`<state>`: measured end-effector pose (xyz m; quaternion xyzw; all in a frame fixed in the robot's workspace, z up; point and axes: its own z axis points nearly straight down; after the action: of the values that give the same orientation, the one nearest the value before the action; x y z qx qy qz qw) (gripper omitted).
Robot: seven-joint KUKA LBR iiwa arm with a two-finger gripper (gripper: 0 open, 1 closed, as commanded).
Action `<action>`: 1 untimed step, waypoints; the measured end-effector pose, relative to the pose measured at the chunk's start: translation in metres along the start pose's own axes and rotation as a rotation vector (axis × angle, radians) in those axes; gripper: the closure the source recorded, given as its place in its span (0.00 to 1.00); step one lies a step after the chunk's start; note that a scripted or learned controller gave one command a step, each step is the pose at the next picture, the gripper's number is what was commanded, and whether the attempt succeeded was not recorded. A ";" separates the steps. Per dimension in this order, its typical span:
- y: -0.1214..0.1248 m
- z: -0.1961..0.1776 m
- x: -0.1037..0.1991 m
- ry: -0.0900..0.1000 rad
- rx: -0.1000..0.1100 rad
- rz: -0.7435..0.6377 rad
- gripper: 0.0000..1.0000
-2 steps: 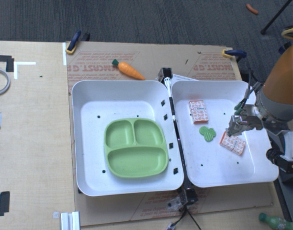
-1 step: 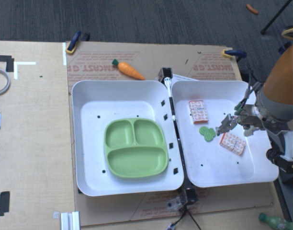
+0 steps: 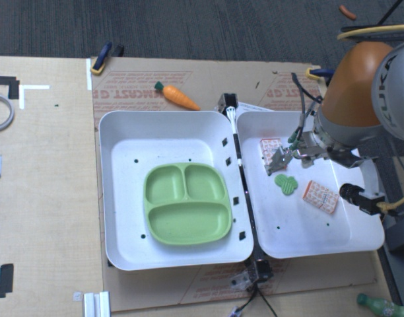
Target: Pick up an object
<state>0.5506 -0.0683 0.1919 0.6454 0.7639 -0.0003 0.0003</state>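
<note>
Candidate objects in right bin (image 3: 360, 240): green ridged toy (image 3: 287, 185), pink-patterned packet (image 3: 270, 148), orange-checked block (image 3: 321, 196). Gripper (image 3: 279, 163) low between packet and green toy; grip state: cannot tell; nothing seen held. Step: approach to grasp. Next: centre over one item, descend, close. Left bin (image 3: 116, 197) holds green divided plate (image 3: 187, 203). Toy carrot (image 3: 178, 96) on desk behind bins. Items close together; risk of nudging neighbour.
</note>
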 end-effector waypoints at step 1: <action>0.060 0.000 0.029 0.000 0.001 0.016 0.00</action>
<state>0.6048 -0.0301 0.1918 0.6514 0.7588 -0.0006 0.0000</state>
